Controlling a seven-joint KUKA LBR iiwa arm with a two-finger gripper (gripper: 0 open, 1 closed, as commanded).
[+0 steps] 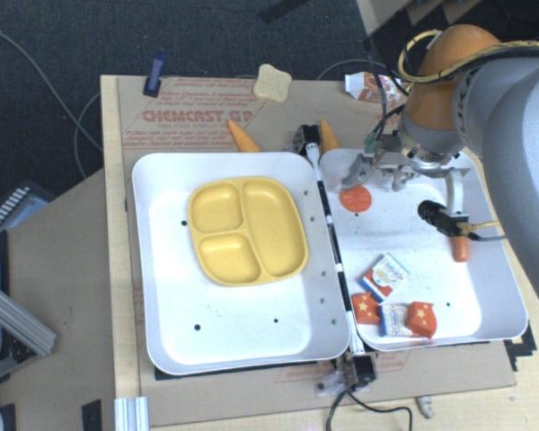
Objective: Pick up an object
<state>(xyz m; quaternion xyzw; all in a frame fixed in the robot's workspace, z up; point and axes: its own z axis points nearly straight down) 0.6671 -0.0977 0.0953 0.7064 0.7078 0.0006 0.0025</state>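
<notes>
The big grey arm (512,133) comes in from the right side and bends down toward the far part of the picture. An orange band (445,79) wraps around it just above the wrist. Below the band, the tool (377,176) points down and to the left, low over the surface.

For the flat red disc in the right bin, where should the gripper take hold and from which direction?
The red disc lies flat on the right bin floor, near its upper left corner, clear of the other items. Likely best: come straight down from above and close across its round edge, fingers either side. The gripper is right beside it; its low profile leaves little to catch.
</notes>
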